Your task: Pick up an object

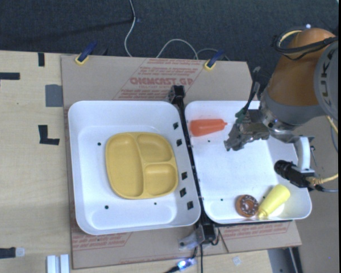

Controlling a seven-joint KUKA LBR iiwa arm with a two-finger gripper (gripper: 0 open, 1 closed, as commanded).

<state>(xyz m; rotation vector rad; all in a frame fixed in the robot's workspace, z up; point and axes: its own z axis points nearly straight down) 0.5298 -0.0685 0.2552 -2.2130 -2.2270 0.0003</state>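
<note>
Bins [79,118]: 2; 1 tray [141,165], carrot [207,126], donut [247,205], corn [274,200]; hand [234,143] state unclear.

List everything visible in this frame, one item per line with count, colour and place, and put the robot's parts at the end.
bins: two, white, side by side on the cardboard sheet
divided plate: one, yellow, middle of the left bin
carrot: one, orange, far left corner of the right bin
doughnut: one, brown, near edge of the right bin
yellow object: one, yellow, right of the doughnut, touching it
cardboard sheet: one, brown, under both bins
clips: two, blue and yellow, far edge of the cardboard
arm: one, grey and orange, right side
gripper: one, dark, above the right bin, right of the carrot
</note>
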